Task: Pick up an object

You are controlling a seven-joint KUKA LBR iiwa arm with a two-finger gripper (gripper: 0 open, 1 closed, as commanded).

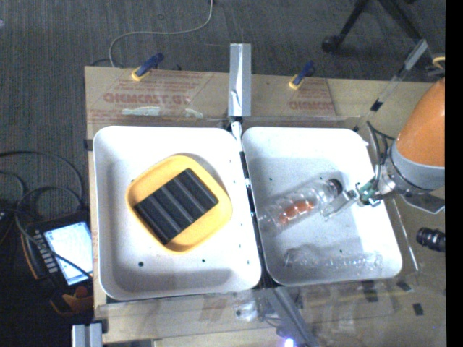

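Plainly the risk here lies in the target itself: the clear plastic bottle (302,203) lying on its side in the middle of the right bin (311,142) is round and slick, so a pinch near its dark cap end could, I judge, squirt it sideways or roll it toward the bin's near edge, where a crumpled clear wrapper (334,260) lies, leaving the pincer shut on nothing. The gripper (364,194) sits at the right bin's right edge, just beside the bottle's cap end; whether it is spread or closed I cannot tell, and nothing shows as gripped. The grey arm with its orange band (427,132) reaches in over that edge. In the left bin (116,150) a yellow tray with a black ridged insert (179,202) rests mid-floor, well apart from the pincer.
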